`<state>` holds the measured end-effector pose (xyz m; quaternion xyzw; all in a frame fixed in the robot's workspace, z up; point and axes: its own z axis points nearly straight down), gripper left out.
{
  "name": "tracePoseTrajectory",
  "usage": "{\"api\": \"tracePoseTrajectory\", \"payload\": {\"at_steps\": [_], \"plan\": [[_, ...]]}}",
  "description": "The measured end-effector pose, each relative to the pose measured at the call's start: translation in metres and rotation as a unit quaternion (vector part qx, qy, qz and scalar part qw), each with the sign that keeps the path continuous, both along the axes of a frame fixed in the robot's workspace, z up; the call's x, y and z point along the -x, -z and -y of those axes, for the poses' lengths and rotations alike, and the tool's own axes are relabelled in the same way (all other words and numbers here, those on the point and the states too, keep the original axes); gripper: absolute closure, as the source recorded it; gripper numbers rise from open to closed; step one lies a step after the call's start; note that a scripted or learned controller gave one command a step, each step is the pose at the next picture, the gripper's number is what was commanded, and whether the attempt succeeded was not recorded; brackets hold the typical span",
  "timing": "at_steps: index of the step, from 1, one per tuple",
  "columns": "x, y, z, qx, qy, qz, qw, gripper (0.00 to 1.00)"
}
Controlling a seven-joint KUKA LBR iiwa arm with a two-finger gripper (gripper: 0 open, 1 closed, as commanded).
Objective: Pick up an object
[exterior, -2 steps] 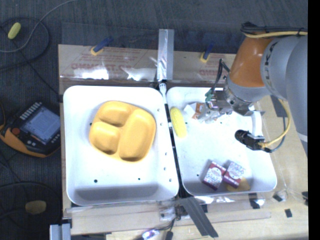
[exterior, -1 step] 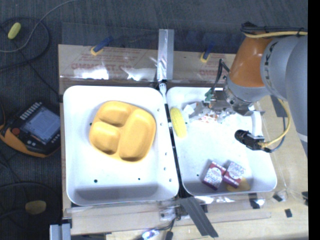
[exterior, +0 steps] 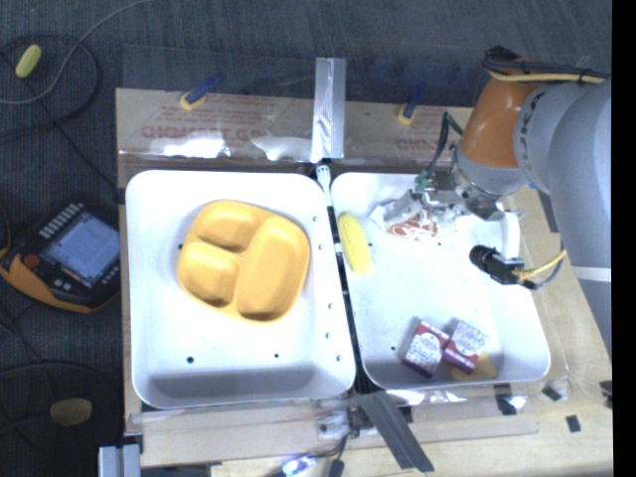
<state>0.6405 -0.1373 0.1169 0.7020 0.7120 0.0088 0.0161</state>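
Note:
My gripper [exterior: 425, 199] hangs low over the back of the right bin [exterior: 517, 316], below the arm's orange band. Just under and in front of it lies a small white and red packet [exterior: 411, 229]; whether the gripper touches it is unclear. A yellow banana-shaped piece [exterior: 354, 242] lies against the right bin's left wall. Two small purple and red boxes [exterior: 443, 346] sit side by side near that bin's front right, with something orange peeking out beneath them. A large yellow three-part tray [exterior: 244, 258] lies in the left bin [exterior: 159, 366].
The raised divider [exterior: 334, 266] between the two bins runs just left of the banana piece. A black cable end [exterior: 494, 262] hangs off the arm over the right bin. Off the bench at left sits an orange handheld pendant [exterior: 70, 256].

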Motion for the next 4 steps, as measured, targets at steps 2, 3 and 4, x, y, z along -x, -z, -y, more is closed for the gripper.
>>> {"api": "tracePoseTrajectory", "payload": {"at_steps": [2, 3, 4], "plan": [[-0.020, 0.004, 0.006, -0.0071, 0.043, -0.017, 0.9989, 0.00], [-0.038, 0.014, 0.034, -0.0046, 0.035, -0.005, 0.9994, 0.00], [-0.009, 0.016, 0.034, -0.0026, 0.016, -0.003, 0.9999, 0.00]]}}
